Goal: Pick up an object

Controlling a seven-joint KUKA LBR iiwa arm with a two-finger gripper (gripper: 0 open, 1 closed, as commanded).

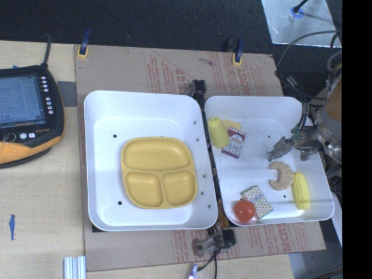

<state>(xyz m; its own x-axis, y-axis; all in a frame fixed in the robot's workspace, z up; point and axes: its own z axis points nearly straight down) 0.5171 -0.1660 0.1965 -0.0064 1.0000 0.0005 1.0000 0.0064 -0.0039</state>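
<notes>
The gripper (283,149) hovers over the right bin (261,106) near its right wall, fingers spread and holding nothing. Bare floor lies left of it. Just below sit a croissant (282,175) and corn (300,190); a tomato (244,210), packet (257,200), carton (234,142) and bottle (217,132) crowd the left side. The left bin (96,156) holds a yellow tray (158,172).

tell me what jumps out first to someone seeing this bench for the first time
The big yellow divided tray sits alone in the left bin. The right bin holds a scatter of toy food: a mustard bottle, a croissant, a corn cob and a red tomato. The gripper hangs just above the croissant, with nothing between its fingers.
</notes>
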